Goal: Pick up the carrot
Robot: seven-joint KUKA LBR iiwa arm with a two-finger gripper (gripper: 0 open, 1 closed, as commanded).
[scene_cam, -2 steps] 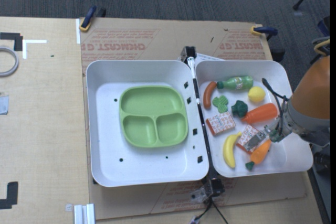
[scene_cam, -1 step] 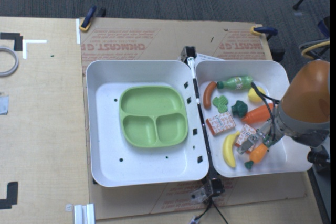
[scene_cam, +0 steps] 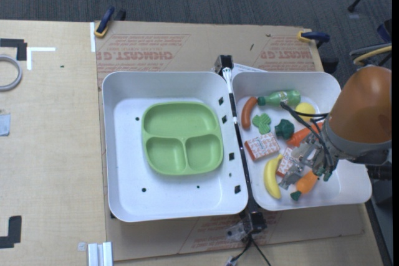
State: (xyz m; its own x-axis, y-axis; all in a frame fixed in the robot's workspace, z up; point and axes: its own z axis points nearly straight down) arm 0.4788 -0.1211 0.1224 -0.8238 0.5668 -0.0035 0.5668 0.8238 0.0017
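The carrot (scene_cam: 307,183) is a small orange piece with a green stub at its lower left end. It lies near the front of the right bin (scene_cam: 349,193). My gripper (scene_cam: 303,165) hangs low over the bin, just above and to the left of the carrot, close to it or touching it. Its grey parts overlap a red and white packet (scene_cam: 286,166). The arm's orange band (scene_cam: 369,104) covers the bin's right side.
A banana (scene_cam: 272,178), a red and white box (scene_cam: 262,146), broccoli (scene_cam: 285,129), an orange piece (scene_cam: 299,136), a sausage (scene_cam: 248,111), a green bottle (scene_cam: 279,98) and a lemon (scene_cam: 305,110) crowd the right bin. The left bin (scene_cam: 118,152) holds a green divided plate (scene_cam: 182,137).
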